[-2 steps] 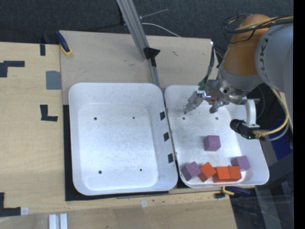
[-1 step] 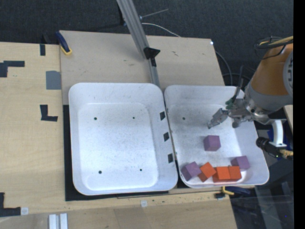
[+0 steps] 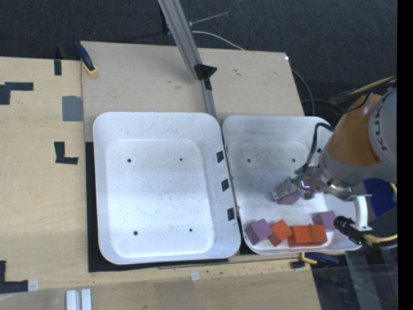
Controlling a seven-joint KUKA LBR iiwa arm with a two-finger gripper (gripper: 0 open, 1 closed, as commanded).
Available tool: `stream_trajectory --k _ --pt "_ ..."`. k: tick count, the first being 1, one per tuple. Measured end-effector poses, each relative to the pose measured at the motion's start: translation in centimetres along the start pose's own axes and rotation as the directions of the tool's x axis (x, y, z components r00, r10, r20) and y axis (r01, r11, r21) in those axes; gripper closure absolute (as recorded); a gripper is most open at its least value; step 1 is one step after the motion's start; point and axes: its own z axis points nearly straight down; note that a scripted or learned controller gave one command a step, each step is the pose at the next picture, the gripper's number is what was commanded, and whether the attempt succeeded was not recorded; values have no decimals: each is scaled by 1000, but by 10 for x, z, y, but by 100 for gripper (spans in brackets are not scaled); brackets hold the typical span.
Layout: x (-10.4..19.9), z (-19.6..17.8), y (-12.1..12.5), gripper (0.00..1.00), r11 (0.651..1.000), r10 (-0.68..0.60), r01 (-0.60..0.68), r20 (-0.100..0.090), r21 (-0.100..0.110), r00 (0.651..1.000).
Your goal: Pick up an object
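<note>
Purple block (image 3: 289, 198) just under the pincer (image 3: 284, 190).

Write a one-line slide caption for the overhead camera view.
Grey arm's gripper lowered over a purple block in the right white bin, orange blocks lining its near edge.

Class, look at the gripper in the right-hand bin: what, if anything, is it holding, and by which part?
It cannot be told. The gripper is down at a purple block in the right bin, but a hold is not visible.

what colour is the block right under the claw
Purple, a pale mauve. The block sits at the claw in the right bin, seen in the camera view.
</note>
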Motion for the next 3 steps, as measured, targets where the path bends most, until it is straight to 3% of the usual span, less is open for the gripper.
stream_trajectory --k 1,2,3 --pt "1 -14 3 100 1000 -4 4 1 -7 1000" --pt "81 -2 6 100 1000 -6 6 6 -22 1000" --pt "154 -101 18 100 1000 -10 10 0 -17 1000"
